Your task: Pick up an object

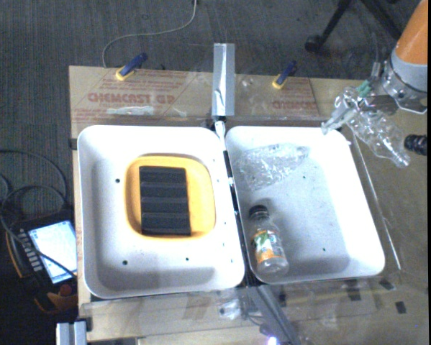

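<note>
The gripper (366,124) hangs over the top right corner of the right bin (359,214). It's see-thru, so can't tell if it's open or closed. Nothing seen in it. A small bottle (267,244) lies at the bin's bottom left, w/ crinkly clear plastic (269,162) near the top. The left bin (100,214) has a yellow tray (204,192) w/ a black block (163,200) in it.
</note>
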Action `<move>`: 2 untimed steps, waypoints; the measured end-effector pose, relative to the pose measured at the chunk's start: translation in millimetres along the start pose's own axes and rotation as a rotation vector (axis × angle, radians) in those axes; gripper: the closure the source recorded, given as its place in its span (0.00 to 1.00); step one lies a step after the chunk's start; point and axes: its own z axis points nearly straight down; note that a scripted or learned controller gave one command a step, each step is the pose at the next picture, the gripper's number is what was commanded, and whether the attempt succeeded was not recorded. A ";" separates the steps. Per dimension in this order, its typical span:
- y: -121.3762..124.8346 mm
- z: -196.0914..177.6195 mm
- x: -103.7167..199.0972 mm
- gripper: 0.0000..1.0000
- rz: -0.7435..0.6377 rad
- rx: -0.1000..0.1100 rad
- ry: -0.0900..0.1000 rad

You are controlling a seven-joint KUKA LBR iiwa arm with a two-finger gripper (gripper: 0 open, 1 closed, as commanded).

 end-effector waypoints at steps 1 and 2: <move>-14.3 -84.5 1.1 0.00 0.103 0.001 0.000; -68.0 -153.3 7.1 0.00 0.302 0.001 -0.001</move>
